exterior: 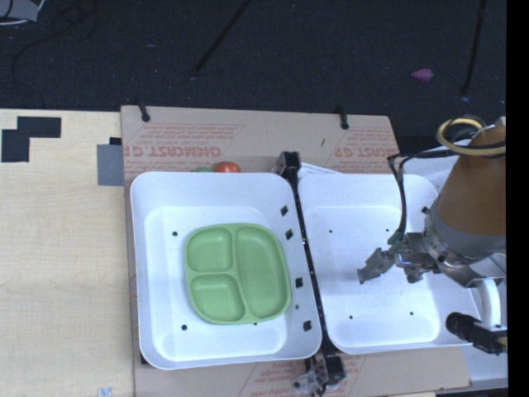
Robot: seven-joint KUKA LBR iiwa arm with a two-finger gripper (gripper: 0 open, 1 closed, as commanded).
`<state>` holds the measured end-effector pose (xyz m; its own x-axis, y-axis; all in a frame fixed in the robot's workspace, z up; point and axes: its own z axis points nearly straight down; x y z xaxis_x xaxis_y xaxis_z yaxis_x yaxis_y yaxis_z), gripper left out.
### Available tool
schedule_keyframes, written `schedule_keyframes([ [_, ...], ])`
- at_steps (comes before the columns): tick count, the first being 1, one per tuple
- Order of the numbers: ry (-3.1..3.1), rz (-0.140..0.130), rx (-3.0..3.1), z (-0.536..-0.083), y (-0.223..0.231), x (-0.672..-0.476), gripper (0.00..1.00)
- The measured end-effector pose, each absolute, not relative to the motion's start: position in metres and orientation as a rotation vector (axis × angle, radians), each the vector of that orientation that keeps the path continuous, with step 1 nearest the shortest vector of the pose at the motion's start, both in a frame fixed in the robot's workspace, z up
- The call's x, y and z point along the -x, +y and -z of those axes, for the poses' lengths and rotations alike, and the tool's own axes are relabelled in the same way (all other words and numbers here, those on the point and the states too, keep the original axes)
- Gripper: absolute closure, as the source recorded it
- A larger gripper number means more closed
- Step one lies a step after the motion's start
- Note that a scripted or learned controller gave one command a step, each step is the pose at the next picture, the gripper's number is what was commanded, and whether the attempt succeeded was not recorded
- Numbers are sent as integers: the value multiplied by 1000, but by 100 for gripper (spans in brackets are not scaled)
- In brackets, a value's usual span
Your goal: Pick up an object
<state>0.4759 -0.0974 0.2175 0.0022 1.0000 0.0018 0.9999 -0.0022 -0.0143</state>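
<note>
Green three-compartment plate (237, 272) lying flat in left white bin (157, 222), arm's tool (374, 267) low over right bin (347, 213), fingers' state cannot be told

Smooth matt green plastic plate (237, 273), glossy white plastic bins (157, 222), printed brown cardboard (248, 139), pale wood-look bench (58, 263).

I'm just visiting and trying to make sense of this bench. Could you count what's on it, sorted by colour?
White bins: 2, the left bin and the right bin
Green divided plate: 1, in the left bin
Red-orange round thing: 1, behind the left bin's far rim, partly hidden
Total: 4
</note>
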Motion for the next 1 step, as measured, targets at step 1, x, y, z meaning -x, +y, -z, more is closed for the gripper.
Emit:
schedule_keyframes([
  [1,-2220,-2,2221,-223,-98,-478,0],
])
